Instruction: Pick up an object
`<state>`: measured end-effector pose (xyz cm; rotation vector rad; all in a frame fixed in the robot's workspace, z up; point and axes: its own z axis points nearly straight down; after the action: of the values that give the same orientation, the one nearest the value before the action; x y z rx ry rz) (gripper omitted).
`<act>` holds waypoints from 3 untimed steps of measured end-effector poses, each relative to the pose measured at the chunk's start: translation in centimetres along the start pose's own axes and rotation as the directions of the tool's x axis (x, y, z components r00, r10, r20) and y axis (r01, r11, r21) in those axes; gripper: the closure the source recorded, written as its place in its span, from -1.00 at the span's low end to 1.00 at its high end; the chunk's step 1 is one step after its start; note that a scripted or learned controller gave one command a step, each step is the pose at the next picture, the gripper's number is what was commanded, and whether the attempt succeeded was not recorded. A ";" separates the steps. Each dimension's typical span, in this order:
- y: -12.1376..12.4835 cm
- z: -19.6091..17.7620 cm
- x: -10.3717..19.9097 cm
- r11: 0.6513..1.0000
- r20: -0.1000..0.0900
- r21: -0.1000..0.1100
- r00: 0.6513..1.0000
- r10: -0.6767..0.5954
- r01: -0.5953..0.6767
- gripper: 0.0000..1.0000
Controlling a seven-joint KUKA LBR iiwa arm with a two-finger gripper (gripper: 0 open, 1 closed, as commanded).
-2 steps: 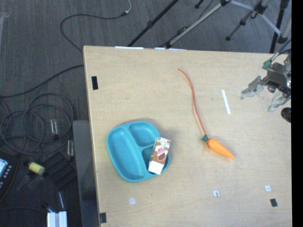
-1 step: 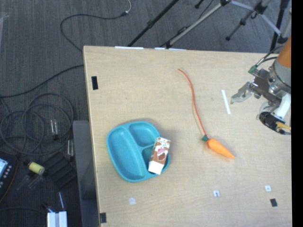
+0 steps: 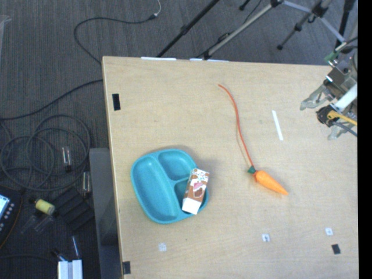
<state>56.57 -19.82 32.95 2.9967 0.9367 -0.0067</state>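
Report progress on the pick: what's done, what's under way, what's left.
Done: nothing looks lifted. The toy carrot with its long orange string lies flat on the table, and the small carton rests in the blue divided plate. In hand: the claw sits at the table's right edge, apart from every object, nothing visible between its fingers. Left: reaching an object, closing on it and lifting.
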 end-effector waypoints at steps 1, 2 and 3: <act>0.7 -5.4 -3.6 0.935 0.000 0.000 0.935 0.356 -0.356 -1.00; -2.7 13.1 -8.1 0.967 0.000 0.006 0.967 0.255 -0.255 -1.00; 1.9 18.0 -1.5 0.984 0.001 0.004 0.984 0.178 -0.178 -1.00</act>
<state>56.37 -22.32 15.00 3.0720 0.6655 -0.0092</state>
